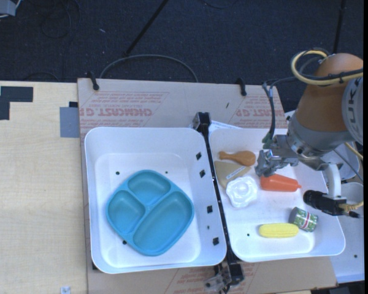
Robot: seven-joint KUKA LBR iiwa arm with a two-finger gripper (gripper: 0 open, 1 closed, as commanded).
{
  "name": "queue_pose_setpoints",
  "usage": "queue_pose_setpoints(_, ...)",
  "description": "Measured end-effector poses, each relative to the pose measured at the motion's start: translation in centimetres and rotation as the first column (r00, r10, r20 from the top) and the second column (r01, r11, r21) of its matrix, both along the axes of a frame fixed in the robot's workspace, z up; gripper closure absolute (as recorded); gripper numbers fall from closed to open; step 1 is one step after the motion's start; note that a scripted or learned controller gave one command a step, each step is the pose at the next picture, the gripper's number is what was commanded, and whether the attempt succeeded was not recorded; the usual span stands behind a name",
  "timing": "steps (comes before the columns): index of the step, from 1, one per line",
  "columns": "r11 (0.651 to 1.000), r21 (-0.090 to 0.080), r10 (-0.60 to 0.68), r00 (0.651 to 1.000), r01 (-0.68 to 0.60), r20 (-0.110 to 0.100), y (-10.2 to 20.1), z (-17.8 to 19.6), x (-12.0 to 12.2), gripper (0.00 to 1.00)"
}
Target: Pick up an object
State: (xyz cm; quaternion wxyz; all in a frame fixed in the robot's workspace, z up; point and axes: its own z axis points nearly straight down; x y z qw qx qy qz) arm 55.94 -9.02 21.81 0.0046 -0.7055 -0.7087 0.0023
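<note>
Camera view: the claw [268, 162] hangs low over the right bin [331, 247], just above the left end of the carrot [279, 184]; whether it is clenched or released, cannot tell. Left of the carrot lies a fried egg [241, 191], above-left a drumstick [238, 157], below it a corn cob [278, 230] and a tin can [303, 218]. Far left of the carrot, a blue divided plate [149, 211] sits in the left bin [98, 164].
</note>
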Motion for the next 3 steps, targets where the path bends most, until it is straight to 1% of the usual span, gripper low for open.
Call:
queue_pose_setpoints(1,1.0,-0.001,0.0,1.0,0.0,-0.001,6.0,-0.6,0.7,1.0)
queue_pose_setpoints(3,1.0,-0.003,0.002,1.0,-0.002,0.0,17.5,1.2,0.5,1.0)
